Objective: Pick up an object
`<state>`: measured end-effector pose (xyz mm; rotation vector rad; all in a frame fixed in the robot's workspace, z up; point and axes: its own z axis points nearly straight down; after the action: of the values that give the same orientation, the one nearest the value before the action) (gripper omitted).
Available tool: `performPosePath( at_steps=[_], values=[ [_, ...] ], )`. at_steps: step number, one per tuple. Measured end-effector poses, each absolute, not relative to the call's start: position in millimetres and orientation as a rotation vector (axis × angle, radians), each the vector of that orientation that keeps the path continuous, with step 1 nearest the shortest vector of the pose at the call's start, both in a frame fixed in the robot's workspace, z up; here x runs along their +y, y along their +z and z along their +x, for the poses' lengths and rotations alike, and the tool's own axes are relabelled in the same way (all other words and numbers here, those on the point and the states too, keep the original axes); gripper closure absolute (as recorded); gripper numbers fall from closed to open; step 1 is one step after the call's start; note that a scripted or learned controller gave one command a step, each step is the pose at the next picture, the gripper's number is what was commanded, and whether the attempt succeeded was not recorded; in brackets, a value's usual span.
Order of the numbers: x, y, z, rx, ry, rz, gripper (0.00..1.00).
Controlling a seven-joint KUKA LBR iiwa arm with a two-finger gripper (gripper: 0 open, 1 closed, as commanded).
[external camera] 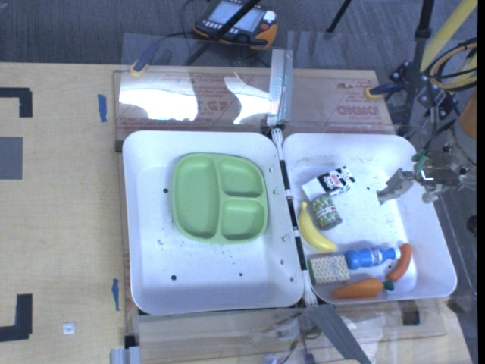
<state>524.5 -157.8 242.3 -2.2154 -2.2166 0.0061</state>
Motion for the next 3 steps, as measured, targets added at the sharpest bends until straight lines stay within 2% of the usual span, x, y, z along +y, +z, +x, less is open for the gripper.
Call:
performPosePath(
  at_steps=[1, 2, 3],
  values=[
    [-99, 151, 529.0, -2.234, 0.005, -2.201, 0.0],
    [-163, 171, 491.7, -2.208, 0.005, -2.225, 0.0],
    [-119, 86, 482.1, -2.262, -0.005, -2.19, 0.0]
  ],
)
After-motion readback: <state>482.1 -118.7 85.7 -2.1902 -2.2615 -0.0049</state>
